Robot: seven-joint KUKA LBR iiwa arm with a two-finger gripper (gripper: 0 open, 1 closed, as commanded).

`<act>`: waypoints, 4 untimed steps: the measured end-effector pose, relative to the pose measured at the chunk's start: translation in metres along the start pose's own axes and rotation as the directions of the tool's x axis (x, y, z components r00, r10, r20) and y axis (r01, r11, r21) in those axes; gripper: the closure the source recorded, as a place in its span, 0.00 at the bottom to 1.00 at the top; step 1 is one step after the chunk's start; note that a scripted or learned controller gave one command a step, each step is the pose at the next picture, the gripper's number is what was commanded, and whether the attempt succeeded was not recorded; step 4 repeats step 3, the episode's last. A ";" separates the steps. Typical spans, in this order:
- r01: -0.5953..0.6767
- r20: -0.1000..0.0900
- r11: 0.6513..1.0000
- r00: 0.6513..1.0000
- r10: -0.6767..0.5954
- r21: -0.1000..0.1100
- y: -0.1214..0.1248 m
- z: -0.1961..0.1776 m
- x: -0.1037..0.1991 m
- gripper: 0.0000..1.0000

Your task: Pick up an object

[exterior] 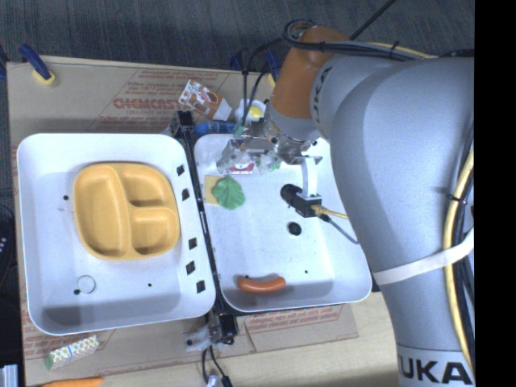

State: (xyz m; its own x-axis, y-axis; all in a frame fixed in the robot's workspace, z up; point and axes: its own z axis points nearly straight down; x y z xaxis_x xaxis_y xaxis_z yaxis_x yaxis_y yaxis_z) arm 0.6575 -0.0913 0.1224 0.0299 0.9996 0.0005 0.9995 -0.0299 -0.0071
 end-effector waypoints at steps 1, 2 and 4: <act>0.005 0.001 1.000 1.000 -0.005 -0.001 0.000 -0.010 0.000 1.00; 0.112 0.000 0.994 0.994 -0.112 -0.004 -0.078 -0.069 0.042 1.00; 0.433 0.004 0.901 0.901 -0.433 -0.005 -0.049 -0.069 -0.001 1.00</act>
